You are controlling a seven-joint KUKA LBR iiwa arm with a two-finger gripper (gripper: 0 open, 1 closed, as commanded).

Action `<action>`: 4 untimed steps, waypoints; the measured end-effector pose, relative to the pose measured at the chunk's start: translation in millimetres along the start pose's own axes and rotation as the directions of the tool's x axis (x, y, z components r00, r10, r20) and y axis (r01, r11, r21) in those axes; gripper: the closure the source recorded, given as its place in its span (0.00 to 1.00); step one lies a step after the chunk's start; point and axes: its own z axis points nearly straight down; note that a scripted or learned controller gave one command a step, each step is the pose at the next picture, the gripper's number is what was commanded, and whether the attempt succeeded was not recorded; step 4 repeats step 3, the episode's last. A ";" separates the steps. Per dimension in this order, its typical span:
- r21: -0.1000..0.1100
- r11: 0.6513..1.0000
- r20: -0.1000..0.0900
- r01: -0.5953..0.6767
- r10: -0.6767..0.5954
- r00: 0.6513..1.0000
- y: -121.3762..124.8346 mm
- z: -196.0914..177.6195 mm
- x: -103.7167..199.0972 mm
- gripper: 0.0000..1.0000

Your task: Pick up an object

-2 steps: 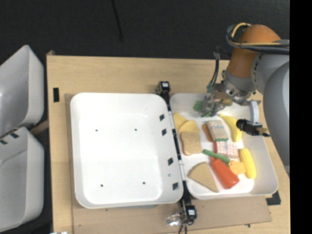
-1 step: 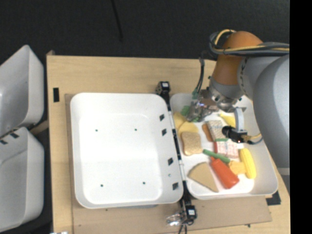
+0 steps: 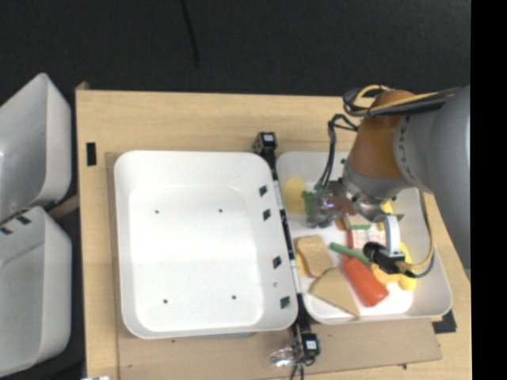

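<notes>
My gripper [image 3: 323, 204] sits low in the right bin [image 3: 432, 291], close to the divider wall (tight there); the left bin [image 3: 198, 244] has room. Wrist bent down from the right. Finger state: can't tell. Just below: one carrot [image 3: 366, 283], two tan bread pieces [image 3: 314, 254].

Lighting even and diffuse, from overhead. The left bin [image 3: 194, 240] is near overexposed, surface detail washed out. Soft shadow falls beneath the arm [image 3: 396, 145] onto the right bin [image 3: 432, 291]. Background beyond the bench [image 3: 198, 117] is very dark. Overall focus soft; small items below the wrist are blurred.
</notes>
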 end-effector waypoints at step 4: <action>0.006 1.000 0.000 -0.003 0.003 1.000 83.8 -77.7 -36.8 1.00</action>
